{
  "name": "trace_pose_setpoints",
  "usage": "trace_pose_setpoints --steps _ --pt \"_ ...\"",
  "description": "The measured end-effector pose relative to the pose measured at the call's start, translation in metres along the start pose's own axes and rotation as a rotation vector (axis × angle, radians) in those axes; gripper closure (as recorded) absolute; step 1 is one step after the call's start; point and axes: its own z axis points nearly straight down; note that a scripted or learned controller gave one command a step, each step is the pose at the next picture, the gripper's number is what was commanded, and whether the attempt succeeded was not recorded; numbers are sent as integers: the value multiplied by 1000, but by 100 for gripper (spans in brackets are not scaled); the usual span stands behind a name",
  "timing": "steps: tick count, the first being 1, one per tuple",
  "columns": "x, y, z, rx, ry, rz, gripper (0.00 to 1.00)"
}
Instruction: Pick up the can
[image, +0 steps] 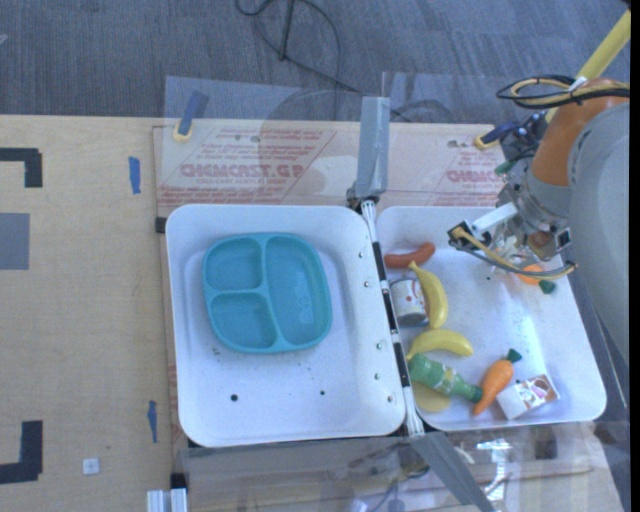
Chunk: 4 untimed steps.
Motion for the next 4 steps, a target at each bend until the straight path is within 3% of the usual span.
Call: trace_pose_setpoints --steps 1,2,3,4 --pt "-7 14 6 20 21 14 100" --pt "-25 -7 -53 -4 6 183 100" --pt "-93 -17 -3 2 10 192 100" --pt "-72 -1 7 11 13 211 100"
